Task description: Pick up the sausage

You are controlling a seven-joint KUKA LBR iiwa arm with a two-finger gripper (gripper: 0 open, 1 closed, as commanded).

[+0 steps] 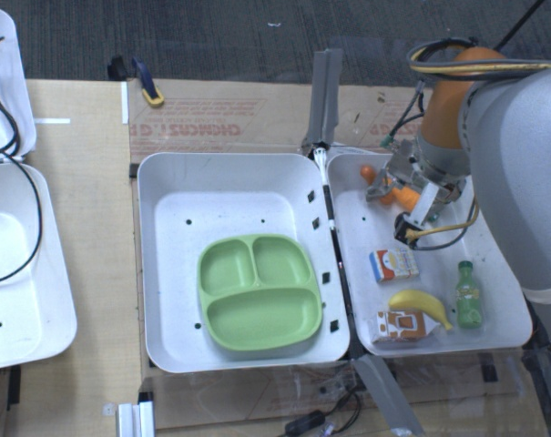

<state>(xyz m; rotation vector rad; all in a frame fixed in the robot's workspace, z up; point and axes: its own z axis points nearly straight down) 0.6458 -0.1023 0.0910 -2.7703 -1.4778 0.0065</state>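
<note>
**Gripper low over the far end of the right bin**

I can't pick out the sausage with any certainty. The nearest candidate is a small brownish piece (378, 192) at the far end of the right bin (439, 335), just beside an orange carrot-like item (404, 196) and a small orange-red bit (368, 173), and it is too small and too crowded by the tool for me to name.

The gripper (419, 209) sits right over that cluster, the arm (494, 135) reaching in from the right with its orange band above the wrist. I cannot tell whether its jaws are apart or closed, nor whether anything sits between them.

Nearer me in the same bin lie a small white and blue carton (392, 264), a banana (421, 304), a brown and white carton (403, 326) touching the banana, and a green bottle (467, 294) lying by the right wall.

The left bin (166, 244) holds a green divided plate (257, 291).
</note>
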